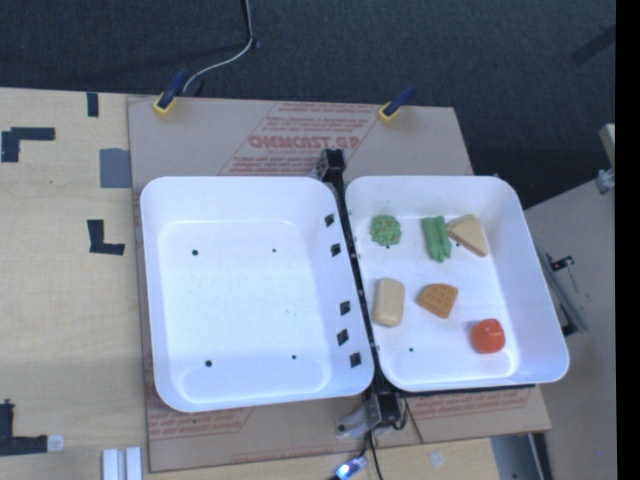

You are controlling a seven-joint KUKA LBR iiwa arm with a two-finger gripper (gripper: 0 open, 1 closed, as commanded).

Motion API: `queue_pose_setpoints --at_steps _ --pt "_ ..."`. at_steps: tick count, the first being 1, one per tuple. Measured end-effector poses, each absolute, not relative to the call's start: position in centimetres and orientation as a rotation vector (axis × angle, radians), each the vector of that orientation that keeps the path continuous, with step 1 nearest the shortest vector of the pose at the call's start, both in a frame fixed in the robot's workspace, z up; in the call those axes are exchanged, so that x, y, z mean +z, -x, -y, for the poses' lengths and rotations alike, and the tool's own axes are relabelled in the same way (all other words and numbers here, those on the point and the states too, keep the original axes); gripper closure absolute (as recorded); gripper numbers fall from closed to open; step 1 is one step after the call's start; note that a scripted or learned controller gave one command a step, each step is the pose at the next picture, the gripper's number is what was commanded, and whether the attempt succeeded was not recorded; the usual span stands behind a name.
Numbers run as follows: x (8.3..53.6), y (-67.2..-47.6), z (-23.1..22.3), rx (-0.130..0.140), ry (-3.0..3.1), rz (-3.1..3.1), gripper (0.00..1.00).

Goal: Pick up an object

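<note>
Two bins (160, 208); the right holds five toys: broccoli (385, 231), beans (435, 238), wedge (468, 235), bread (388, 301), tomato (487, 336).

Soft, even light; slight blur.
</note>
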State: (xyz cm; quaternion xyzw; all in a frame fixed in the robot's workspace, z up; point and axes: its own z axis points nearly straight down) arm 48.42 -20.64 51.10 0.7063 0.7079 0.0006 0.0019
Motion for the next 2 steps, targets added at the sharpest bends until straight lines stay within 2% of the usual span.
queue_pose_setpoints --at_steps 1,2 --pt "53.5 -48.4 20.7 0.001 -2.218 -2.221 0.0" --pt "44.1 -55.7 18.4 -0.006 -2.221 -2.231 0.0"
